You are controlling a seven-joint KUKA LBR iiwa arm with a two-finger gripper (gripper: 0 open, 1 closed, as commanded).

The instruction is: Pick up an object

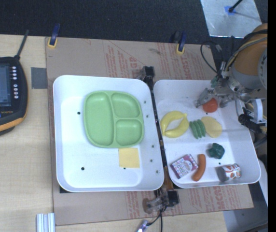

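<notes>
Cardboard (104, 57) under both bins had faint red printing on it, too washed out to read, and the little carton (229, 172) and red-and-white packet (184, 166) in the right bin (246, 144) had labels way too small to make out. Pincer (214, 99) sat at that bin's far edge right over a red tomato-ish thing (210, 106), metal fingers splayed around it, but honestly couldn't tell if it had a grip. Same bin had glossy plastic food: yellow banana (174, 124), green pea pod (197, 128), pale yellow lump (212, 126), dark green piece (216, 151), orange sausage (200, 167). Left bin (68, 144) held a smooth green divided plate (113, 118) and a flat yellow square (129, 157).
</notes>
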